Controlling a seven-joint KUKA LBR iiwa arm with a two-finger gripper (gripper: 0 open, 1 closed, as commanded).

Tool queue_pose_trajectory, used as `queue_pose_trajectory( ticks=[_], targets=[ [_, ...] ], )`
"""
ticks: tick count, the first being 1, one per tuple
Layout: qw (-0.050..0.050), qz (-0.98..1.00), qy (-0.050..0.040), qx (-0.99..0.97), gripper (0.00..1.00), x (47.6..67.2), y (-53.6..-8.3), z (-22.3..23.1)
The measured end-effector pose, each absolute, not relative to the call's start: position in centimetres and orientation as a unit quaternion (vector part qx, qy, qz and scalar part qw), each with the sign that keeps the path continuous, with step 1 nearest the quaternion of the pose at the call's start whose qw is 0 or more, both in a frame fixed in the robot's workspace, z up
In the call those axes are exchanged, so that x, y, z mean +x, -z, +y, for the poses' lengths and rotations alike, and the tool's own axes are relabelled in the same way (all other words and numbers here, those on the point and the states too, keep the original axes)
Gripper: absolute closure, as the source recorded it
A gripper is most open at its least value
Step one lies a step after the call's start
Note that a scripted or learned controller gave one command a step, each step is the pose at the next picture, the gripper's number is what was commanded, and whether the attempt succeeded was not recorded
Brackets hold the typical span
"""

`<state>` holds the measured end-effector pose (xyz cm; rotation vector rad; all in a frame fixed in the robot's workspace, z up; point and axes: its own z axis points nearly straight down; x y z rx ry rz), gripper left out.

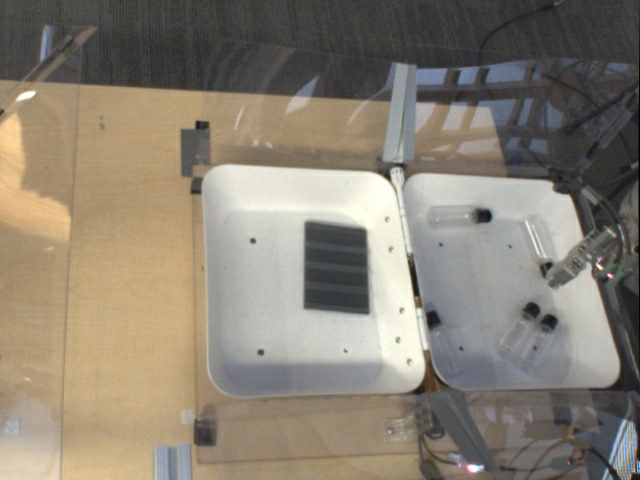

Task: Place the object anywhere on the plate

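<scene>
Both bins are plain white: the left bin [240, 268] carries at its centre a dark grey plate [337, 266] ribbed with four horizontal bands, and small dark dots speckle its floor. The right bin [470, 298] holds clear vials with black caps: one vial [458, 215] at 11 o'clock, another [538, 238] at 2 o'clock, and a pair [528, 330] at 5 o'clock. The bench [110, 268] is pale tan wood under a glossy sheet with whitish glare. The floor [250, 8] at 12 o'clock is dark grey, possibly finely striped carpet. The gripper [575, 266] at 3 o'clock looks silvery grey.
</scene>
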<state>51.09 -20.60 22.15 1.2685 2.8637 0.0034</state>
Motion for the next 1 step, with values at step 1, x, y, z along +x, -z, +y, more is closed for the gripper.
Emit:
queue_pose_trajectory(
  ticks=[1],
  targets=[
    [0.008,0.802,-0.0039,0.597,1.0,50.21,-9.18,-16.06]
  ],
)
